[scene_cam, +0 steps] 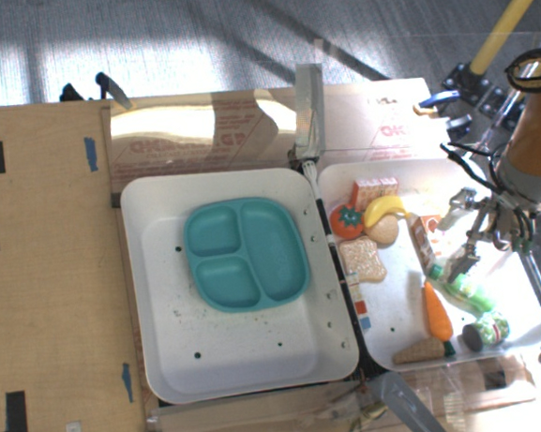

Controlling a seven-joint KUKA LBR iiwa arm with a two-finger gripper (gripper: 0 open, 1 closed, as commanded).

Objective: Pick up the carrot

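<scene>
We find the carrot (436,311) lying untouched in the right bin (534,328), beside a green bottle (467,289). The end effector (470,240) hovers just above, fingers spread and empty; descent and grasp remain.

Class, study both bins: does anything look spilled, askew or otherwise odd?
The left bin has dark specks scattered on its floor around the teal divided plate. In the right bin the toy foods, the carrot among them, lie jumbled at varied angles. Nothing looks damaged.
</scene>
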